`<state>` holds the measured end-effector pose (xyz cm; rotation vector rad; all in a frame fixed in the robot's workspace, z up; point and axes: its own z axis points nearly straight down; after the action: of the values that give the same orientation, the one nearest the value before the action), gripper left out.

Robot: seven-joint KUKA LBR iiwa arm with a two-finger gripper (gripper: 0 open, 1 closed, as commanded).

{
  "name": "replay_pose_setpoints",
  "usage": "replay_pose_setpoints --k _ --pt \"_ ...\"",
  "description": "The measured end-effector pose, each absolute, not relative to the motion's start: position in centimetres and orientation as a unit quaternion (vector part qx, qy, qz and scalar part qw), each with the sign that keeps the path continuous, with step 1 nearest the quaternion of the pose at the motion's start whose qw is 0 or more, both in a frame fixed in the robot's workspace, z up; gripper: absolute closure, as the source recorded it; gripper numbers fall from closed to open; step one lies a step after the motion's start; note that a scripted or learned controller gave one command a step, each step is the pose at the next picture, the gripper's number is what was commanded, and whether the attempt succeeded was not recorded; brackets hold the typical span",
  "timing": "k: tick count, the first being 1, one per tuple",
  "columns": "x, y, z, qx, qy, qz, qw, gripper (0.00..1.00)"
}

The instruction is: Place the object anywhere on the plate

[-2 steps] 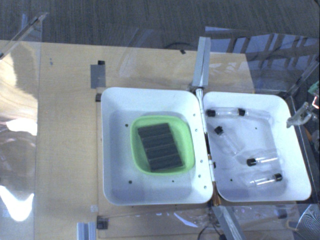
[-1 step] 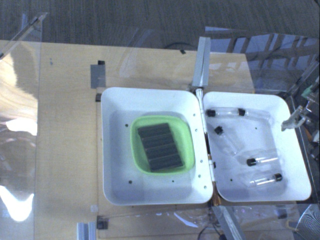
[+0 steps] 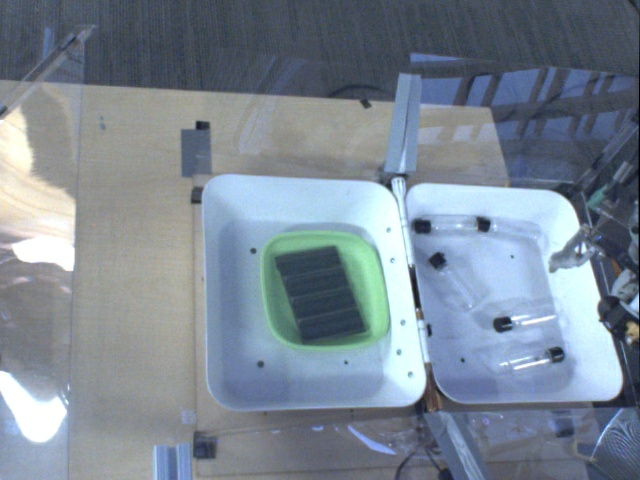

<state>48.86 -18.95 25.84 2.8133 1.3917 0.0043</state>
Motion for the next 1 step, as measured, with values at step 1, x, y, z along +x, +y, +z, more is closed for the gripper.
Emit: replay_pose_setpoints --k 1 --pt "48.82 -19.72 24.12 0.909 0.418 0.0011 0.001 0.00"
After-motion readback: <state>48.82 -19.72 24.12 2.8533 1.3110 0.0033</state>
